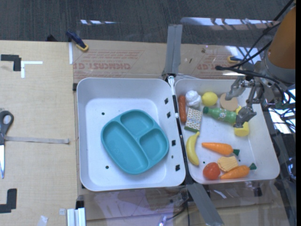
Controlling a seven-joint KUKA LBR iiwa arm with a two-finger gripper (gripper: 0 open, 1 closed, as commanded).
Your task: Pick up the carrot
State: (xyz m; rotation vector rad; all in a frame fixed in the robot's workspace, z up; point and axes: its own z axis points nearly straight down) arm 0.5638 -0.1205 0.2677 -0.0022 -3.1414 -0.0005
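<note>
I see gripper (240,105) open, holding nothing, over right bin (263,140) | carrot (218,148) lying near bin centre | banana (192,149) left of it

- The carrot (217,148) is orange and tapered, with a small dark green stub at its right end; it lies flat on the floor of the right bin (263,161), its pointed tip to the left and its thick end to the right, tilted slightly so the right end sits a little nearer; it rests near the middle of the bin, just right of the banana (191,148)
- A second carrot (236,172) of the same orange, also green-capped at its right end, lies flat near the bin's near right corner, tip pointing left; it touches the yellow wedge-like piece (228,163) just beyond it, with the tomato (211,171) just to its left
</note>
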